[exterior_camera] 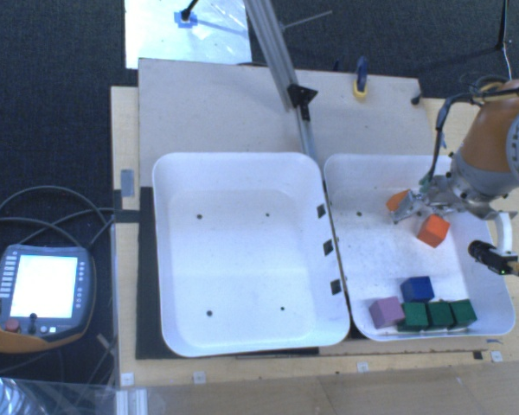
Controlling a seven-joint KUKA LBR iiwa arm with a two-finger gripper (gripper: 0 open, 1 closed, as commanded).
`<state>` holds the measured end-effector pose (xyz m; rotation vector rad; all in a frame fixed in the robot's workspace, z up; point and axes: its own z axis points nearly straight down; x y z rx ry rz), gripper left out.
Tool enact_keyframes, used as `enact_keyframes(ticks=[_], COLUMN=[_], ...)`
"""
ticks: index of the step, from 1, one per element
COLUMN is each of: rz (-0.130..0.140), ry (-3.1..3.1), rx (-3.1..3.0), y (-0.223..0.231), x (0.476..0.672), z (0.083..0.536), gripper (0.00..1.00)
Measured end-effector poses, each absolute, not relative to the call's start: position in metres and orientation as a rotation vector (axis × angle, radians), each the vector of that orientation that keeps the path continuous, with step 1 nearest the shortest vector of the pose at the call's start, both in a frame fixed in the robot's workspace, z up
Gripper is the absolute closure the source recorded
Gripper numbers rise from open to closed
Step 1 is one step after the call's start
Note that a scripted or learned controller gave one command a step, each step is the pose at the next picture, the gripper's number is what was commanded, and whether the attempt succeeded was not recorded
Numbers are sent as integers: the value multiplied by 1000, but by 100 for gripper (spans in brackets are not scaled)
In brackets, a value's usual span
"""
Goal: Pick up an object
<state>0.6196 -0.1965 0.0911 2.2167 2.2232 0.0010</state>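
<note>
My gripper [408,209] hangs low over the upper middle of the right bin [363,180], reaching in from the right. A small orange piece [397,201] lies right at its tip, partly hidden by it, so I cannot tell whether it is held. An orange block [432,231] sits tilted just below and right of the gripper. Along the bin's front edge lie a blue block [417,288], a purple block [385,311] and two green blocks [428,316].
The left bin [169,232] stands beside the right one, their walls meeting at the middle. A slanted metal pole [272,41] crosses behind the bins. A teach pendant [39,292] lies off the bench at the left.
</note>
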Motion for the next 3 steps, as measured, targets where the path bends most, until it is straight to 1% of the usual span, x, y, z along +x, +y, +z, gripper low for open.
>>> enact_keyframes(ticks=[1,2,3], rz=[5,7,6], ry=[2222,2220,2223], rx=[2212,2211,2211], y=[-197,-198,-192], x=[621,620,621], z=[104,169,215], gripper=[100,100,100])
